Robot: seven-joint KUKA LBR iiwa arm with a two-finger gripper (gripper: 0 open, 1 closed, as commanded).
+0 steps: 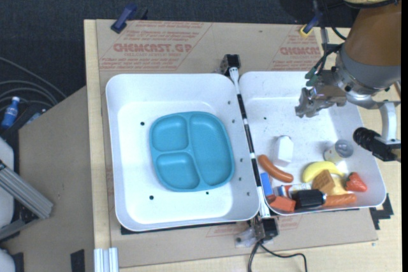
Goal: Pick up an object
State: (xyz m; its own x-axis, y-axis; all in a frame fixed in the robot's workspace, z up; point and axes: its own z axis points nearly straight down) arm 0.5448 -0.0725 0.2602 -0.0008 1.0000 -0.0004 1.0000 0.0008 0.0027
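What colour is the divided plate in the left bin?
Light blue divided plastic plate, seen in the camera view.

Arm cut off at the right edge, tool fingers too blurred to read, small grey item unidentifiable

**Colours on the bench**

The 2 bins are white, the left one speckled with a few small black dots. In it lies a turquoise-blue divided plate. The right bin carries a white block, an orange-red sausage, a yellow banana, a black piece, a grey disc and an orange carrot. The bench top is tan with red lettering. The arm is grey with an orange band.
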